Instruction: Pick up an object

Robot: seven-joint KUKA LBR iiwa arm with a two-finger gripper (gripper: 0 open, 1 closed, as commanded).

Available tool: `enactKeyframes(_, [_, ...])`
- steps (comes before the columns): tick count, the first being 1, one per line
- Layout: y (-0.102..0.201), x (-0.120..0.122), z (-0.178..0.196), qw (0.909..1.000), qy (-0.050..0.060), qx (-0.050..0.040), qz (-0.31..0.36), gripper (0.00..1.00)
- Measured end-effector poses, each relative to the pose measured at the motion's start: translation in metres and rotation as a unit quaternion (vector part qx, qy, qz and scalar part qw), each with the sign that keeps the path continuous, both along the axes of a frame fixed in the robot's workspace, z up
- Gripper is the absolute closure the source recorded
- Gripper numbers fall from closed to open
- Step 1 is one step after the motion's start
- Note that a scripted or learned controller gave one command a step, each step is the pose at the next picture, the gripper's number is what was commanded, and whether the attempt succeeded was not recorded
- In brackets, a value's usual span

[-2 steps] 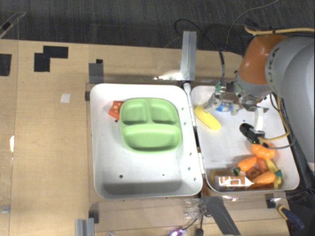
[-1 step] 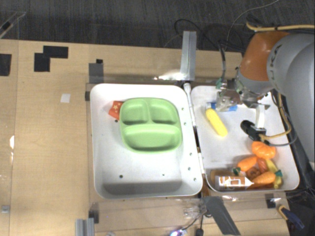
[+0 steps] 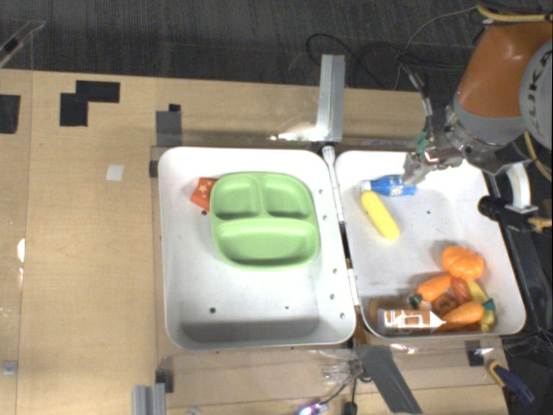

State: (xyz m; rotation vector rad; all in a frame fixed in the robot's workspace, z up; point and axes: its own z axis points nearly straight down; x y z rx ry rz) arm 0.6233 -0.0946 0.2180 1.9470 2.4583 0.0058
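A heap of orange items [image 3: 449,296] is seen nearest, in the right bin [image 3: 415,249]. Further back in that bin, a yellow banana [image 3: 379,214] is found, then a blue object [image 3: 386,185], touched by the gripper [image 3: 418,164]; its grip cannot be told.

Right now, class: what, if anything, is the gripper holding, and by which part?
It cannot be told: the gripper sits at the blue object's right end.
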Motion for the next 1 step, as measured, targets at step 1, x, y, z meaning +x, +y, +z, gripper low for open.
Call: enactKeyframes(1, [0.0, 0.0, -0.0001, 1.0, 0.0, 0.0, 0.0, 0.0])
